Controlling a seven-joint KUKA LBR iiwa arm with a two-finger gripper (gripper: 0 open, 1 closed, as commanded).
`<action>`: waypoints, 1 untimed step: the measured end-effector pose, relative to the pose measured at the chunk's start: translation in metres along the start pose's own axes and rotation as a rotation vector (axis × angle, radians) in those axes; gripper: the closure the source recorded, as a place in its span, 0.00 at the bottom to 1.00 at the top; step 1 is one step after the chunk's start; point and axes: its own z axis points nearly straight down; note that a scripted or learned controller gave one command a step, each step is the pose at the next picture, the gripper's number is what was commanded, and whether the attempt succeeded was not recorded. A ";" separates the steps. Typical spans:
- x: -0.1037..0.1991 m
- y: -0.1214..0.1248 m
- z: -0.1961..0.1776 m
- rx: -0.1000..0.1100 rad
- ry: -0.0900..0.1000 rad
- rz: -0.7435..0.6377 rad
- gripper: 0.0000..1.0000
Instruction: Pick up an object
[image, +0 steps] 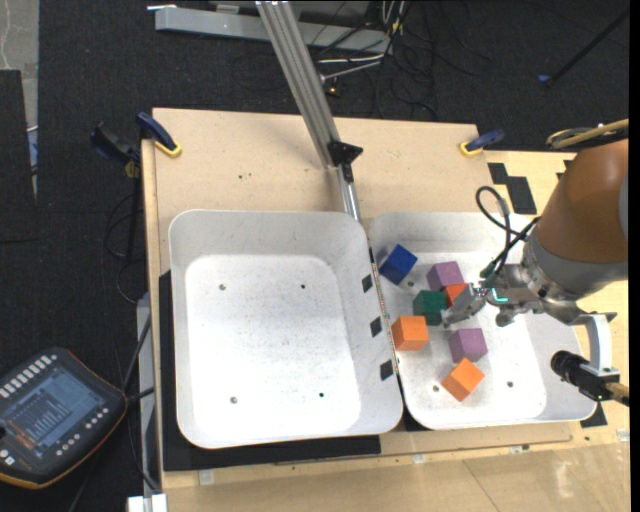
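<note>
While the gripper (462, 308) hangs low over the right bin (520, 395), you cannot tell how far it is open or whether it has hold of anything.

You see it at centre right of the frame, down among the clustered blocks: a green cube (431, 303) just left of it, a purple cube (444, 274) above, another purple cube (467, 343) below. Blue (398, 263) and two orange cubes (410, 332) (463, 379) lie nearby. Judging by that crowding, the arm probably targets the middle of the pile, where any closing is likeliest to catch something.
</note>
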 end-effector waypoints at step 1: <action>0.000 0.001 -0.002 -0.004 -0.001 0.002 0.00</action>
